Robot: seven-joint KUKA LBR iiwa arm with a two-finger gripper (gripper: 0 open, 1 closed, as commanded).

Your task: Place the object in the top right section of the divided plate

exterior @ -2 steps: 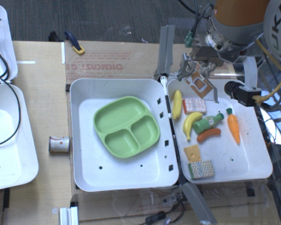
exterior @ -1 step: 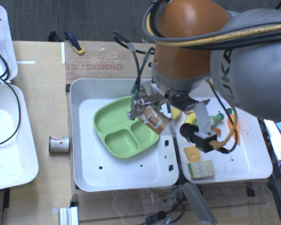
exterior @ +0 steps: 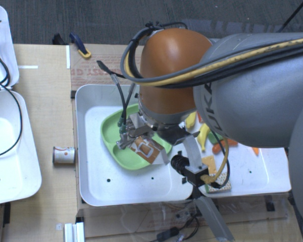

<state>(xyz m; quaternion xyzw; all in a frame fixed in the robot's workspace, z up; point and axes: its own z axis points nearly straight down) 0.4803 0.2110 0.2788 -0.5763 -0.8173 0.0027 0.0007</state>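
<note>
The grey arm (exterior: 252,84) with its orange band (exterior: 169,72) reaches in from the right and covers much of the right-hand white bin (exterior: 91,180). Its gripper (exterior: 136,137) sits low over a green divided plate (exterior: 118,147) that lies in the left half of that bin. Whether its fingers are spread or closed cannot be told, because the wrist hides them.

Just beside the gripper, on the plate's near right part, lies a small brown and white object (exterior: 146,149); it seems to rest on the plate, though which section cannot be made out. Right of the plate, partly under the arm, lie yellow pieces (exterior: 204,135), an orange piece (exterior: 227,144) and a yellow wedge (exterior: 209,163).

Left of the plate, outside the bin on the wooden bench (exterior: 45,84), a small silver can (exterior: 64,155) lies on its side. Further left stands the second white bin (exterior: 10,150) with a black cable (exterior: 2,74). Behind the plate, red lettering on the bench (exterior: 91,72) is too faint to read. A blue and yellow clamp (exterior: 80,45) lies near it.
</note>
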